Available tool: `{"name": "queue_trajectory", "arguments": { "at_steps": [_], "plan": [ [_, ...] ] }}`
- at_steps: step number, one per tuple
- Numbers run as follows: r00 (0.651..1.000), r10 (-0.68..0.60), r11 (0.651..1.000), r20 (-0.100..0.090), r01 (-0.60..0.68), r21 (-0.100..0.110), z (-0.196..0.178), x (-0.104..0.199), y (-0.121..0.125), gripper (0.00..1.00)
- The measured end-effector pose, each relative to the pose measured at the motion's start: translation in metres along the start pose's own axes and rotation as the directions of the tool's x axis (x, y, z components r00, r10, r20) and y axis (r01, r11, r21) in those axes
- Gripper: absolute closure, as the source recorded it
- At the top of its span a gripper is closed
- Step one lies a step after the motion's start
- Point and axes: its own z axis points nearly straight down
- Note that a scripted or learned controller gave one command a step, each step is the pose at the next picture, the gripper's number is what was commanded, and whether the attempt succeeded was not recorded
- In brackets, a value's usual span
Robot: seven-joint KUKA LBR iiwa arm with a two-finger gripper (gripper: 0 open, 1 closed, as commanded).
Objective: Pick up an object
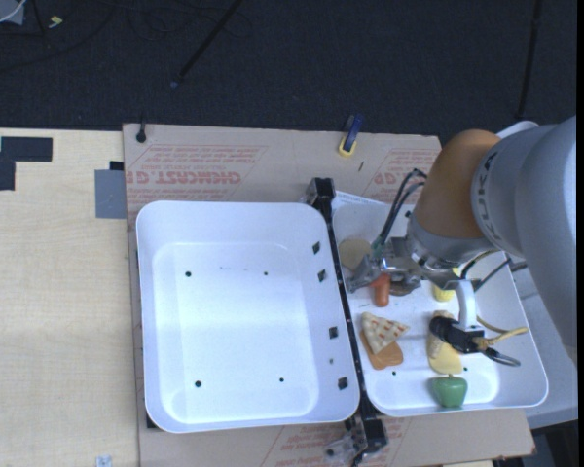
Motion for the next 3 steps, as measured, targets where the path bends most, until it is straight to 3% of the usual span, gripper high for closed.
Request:
{"name": "queue_trajectory", "arguments": {
  "at_steps": [1, 2, 3],
  "plan": [
    [1.0, 0.0, 1.0, -0.001, 0.0, -0.002, -0.003, 0.006, 0.044, 0.0],
    [1.0, 0.001, 1.0, -0.001, -0.001, -0.005, -0.014, 0.005, 0.044, 1.0],
    [1.0, -0.006, 1.0, -0.005, 0.006, -0.003, -0.106, 0.087, 0.049, 1.0]
  ]
}}
